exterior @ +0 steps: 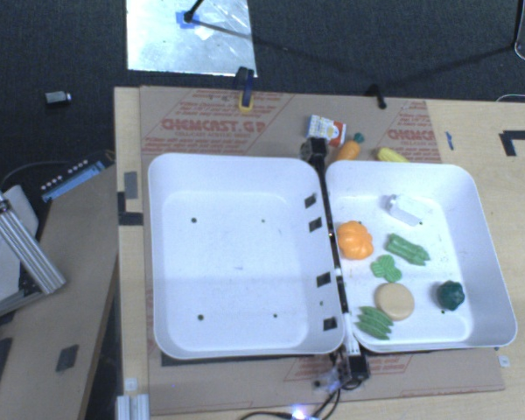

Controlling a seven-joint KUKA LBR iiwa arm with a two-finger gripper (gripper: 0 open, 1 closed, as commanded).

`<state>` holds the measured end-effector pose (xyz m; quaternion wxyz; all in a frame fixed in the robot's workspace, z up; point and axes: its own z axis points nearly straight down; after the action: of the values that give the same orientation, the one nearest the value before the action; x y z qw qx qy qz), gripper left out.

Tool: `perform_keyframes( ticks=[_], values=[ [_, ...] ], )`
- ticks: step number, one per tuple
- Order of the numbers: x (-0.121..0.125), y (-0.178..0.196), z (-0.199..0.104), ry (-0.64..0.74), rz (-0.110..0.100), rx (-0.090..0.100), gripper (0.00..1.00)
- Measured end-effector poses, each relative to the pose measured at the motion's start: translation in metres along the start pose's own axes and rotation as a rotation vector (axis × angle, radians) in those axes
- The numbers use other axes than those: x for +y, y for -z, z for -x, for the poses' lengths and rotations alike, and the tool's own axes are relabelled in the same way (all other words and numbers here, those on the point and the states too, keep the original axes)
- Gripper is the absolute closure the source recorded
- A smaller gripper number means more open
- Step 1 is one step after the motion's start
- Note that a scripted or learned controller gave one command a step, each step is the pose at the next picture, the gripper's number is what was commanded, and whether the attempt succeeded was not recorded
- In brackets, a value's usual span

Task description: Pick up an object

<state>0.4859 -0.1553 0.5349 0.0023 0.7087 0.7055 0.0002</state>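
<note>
While sitting loose in the right bin [478, 208], hard against the divider: orange pumpkin toy [355, 240]. Up and right of the pumpkin, white block [404, 209]. Just right, green bean pods [407, 250]. Just below, leafy green bit [386, 268], then tan disc [394, 301] and more pods [374, 322]. Further right, dark green lump [451, 295]. Off to its left, left bin [236, 252].
</note>
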Motion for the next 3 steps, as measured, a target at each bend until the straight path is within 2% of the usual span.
perform_keyframes(
  ticks=[1,2,3],
  values=[
    [-0.001,-0.201,-0.032,0.007,-0.015,0.006,1.00],
    [0.071,-0.181,-0.126,0.018,0.004,0.004,1.00],
    [0.080,-0.169,-0.220,0.017,0.001,0.005,1.00]
  ],
)
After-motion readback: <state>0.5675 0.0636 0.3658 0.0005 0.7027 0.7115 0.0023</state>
